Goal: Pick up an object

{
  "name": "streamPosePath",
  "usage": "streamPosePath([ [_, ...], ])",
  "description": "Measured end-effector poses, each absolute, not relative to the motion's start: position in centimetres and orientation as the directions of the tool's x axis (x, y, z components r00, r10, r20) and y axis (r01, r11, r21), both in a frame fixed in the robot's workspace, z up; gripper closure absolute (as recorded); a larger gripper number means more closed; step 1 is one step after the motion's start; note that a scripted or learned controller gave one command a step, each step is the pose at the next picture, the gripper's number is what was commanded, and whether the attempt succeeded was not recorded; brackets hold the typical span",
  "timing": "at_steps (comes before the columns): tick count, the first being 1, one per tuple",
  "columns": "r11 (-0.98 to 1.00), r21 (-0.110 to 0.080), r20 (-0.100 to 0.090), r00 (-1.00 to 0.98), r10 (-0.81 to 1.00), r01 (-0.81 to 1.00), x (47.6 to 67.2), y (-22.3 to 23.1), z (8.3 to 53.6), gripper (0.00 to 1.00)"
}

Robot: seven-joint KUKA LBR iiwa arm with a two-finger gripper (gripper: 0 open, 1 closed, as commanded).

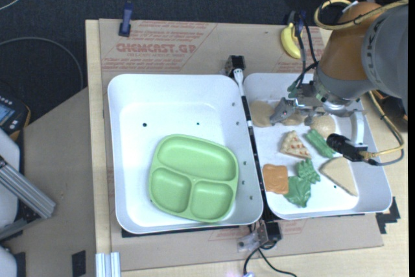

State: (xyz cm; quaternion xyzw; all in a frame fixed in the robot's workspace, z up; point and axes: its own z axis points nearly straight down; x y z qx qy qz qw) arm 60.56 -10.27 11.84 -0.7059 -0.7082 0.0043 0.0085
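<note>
My gripper (294,113) hangs over the back left part of the right bin (373,194), with its grey fingers (280,112) spread open and nothing between them. Just in front of it lies a pizza slice (296,145). A pale rounded piece (322,121) sits right beside the gripper, partly under the wrist. Further forward lie an orange piece (275,178), a green leafy piece (303,181), a green strip (318,142) and a tan wedge (341,175).
The left bin (130,107) holds a green divided plate (193,176). A yellow object (290,40) lies on the bench behind the right bin. The arm and its cables cover the right bin's back right corner. A black rail (245,115) runs between the bins.
</note>
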Motion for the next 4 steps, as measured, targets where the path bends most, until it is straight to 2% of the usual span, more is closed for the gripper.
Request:
streamPosePath([
  [1, -0.004, -0.01, 0.003, 0.004, 1.0, 1.0, 54.1, -11.2, 10.0, 0.0],
  [2, -0.002, -0.001, 0.002, 0.002, 1.0, 1.0, 49.4, -9.4, 8.5, 0.0],
  [3, -0.002, 0.002, 0.001, 0.002, 1.0, 1.0, 48.0, -9.5, 8.6, 0.0],
  [4, 0.003, 0.005, -0.002, -0.003, 1.0, 1.0, 54.0, -9.4, 8.5, 0.0],
])
